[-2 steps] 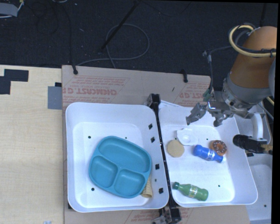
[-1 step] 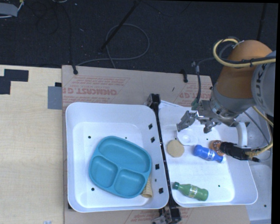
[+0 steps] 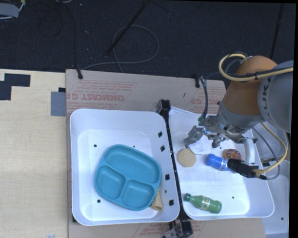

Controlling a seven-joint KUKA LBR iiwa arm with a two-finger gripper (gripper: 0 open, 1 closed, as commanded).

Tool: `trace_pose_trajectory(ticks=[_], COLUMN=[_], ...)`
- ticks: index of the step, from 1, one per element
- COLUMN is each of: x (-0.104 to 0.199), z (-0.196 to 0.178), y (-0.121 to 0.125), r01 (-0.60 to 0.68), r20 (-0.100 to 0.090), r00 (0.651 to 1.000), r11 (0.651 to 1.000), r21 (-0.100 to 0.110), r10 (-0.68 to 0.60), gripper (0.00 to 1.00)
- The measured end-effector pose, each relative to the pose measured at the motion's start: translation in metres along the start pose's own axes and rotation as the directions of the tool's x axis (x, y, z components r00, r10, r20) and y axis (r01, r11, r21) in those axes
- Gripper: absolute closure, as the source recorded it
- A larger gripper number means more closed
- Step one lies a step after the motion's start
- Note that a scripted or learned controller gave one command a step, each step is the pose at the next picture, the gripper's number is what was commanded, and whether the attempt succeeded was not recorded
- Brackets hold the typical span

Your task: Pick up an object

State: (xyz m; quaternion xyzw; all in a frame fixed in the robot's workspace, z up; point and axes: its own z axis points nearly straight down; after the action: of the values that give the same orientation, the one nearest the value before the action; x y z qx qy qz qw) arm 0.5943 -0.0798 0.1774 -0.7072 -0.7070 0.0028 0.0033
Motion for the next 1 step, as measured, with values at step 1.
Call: trace_pose_trajectory(ticks=[1], x=[-0.0006], z=[0.0441], y=[-0.0036], r01=[0.000], r20=[-0.001], r00=[1.000], r11=[1.000], r21=[0.000], r10=[0.000], gripper=[0.00])
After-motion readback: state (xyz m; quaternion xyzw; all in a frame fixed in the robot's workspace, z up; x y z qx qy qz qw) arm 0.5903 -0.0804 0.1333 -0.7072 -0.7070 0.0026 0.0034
